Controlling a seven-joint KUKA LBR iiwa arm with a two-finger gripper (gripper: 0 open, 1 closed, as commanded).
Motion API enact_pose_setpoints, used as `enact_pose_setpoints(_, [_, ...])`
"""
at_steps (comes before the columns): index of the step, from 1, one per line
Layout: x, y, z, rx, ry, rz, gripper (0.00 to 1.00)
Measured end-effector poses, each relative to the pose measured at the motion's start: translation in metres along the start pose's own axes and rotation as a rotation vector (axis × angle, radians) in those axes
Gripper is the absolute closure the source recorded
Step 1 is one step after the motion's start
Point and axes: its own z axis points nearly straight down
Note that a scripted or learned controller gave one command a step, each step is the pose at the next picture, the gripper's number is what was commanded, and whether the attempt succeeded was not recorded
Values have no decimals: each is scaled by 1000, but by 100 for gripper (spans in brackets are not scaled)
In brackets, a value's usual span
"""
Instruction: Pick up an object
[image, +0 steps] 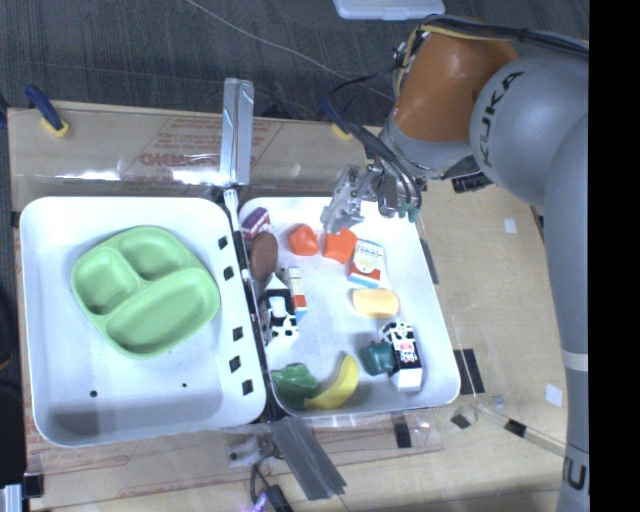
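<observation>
My gripper (341, 218) hangs over the back of the right bin (440, 330), open, with nothing between its fingers. Just below it lie an orange block (340, 246) and a round orange piece (303, 240). Further objects in this bin are a white and orange carton (368, 262), a yellow block (375, 302), a cow-patterned carton (404, 355), a teal piece (378, 357), a banana (340, 385), a green leafy piece (293, 378) and a brown oval (264, 255).
The left bin (50, 380) holds a green divided plate (147, 288). A metal bar (237, 130) stands upright behind the divider between the bins. The grey arm (520, 110) fills the upper right.
</observation>
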Motion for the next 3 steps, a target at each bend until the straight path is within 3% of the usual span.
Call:
enact_pose_setpoints(1, [16, 7, 94, 1, 11, -16, 100])
enact_pose_setpoints(2, [12, 26, 120, 2, 11, 114, 100])
enact_pose_setpoints(3, [32, 117, 15, -4, 1, 166, 100])
